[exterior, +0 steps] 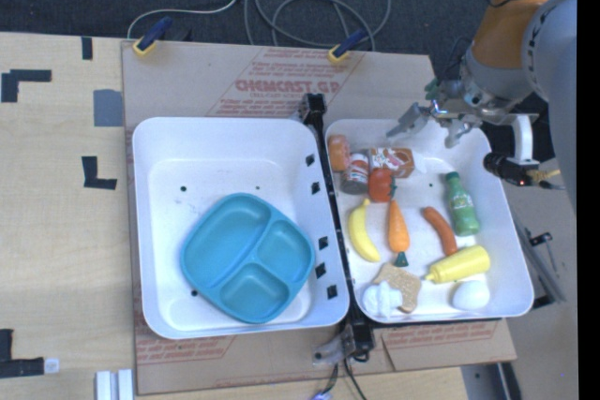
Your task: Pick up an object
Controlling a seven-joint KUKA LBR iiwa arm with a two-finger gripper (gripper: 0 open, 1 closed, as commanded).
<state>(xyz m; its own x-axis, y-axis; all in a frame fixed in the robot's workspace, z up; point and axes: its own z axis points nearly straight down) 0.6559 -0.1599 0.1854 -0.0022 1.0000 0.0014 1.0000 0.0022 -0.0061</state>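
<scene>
Pickup not yet made. Pincer (433, 119) poised over far rim of right bin (521, 288), fingers spread apart, nothing between them. Everything yet to do: choose, descend, close, lift.

Candidates all resting in right bin, taken relative to carrot (397, 228): wrapped snack (389, 160) just beyond carrot toward pincer, nearest candidate, a little below and left of fingertips; can (339, 155) left of that; banana (362, 232) just beside carrot on left; sausage (439, 229) and green bottle (460, 202) on right; yellow bottle (460, 264), bread (401, 286) and white egg (470, 295) on near side, well apart from pincer.

Blue tray (247, 257) alone in left bin (150, 140), far left of carrot.
</scene>
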